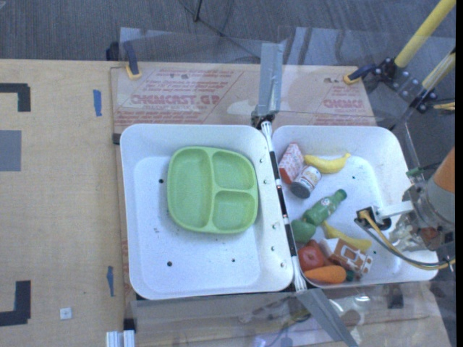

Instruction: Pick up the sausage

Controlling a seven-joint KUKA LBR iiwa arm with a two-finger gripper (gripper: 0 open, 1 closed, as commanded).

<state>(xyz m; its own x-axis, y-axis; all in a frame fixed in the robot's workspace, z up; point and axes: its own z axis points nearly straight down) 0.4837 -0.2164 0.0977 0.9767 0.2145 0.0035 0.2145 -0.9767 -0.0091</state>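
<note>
My gripper [406,228] is low over the right part of the right bin [387,139], with the arm's grey wrist and looped yellow cables around it. A small reddish-brown piece [432,233] shows right beside the gripper's body. It is too hidden to tell whether it is the sausage or whether it is held. Left of the gripper lie a green bottle [325,207], a yellow piece [346,236] and an orange-and-white box [351,256].
The right bin also holds a red-and-white packet [291,163], a banana [327,163], a small can [307,181], a tomato [312,255] and a carrot [327,274]. A green divided plate [213,189] lies in the left bin [145,215]. A metal divider post [270,85] stands behind the bins.
</note>
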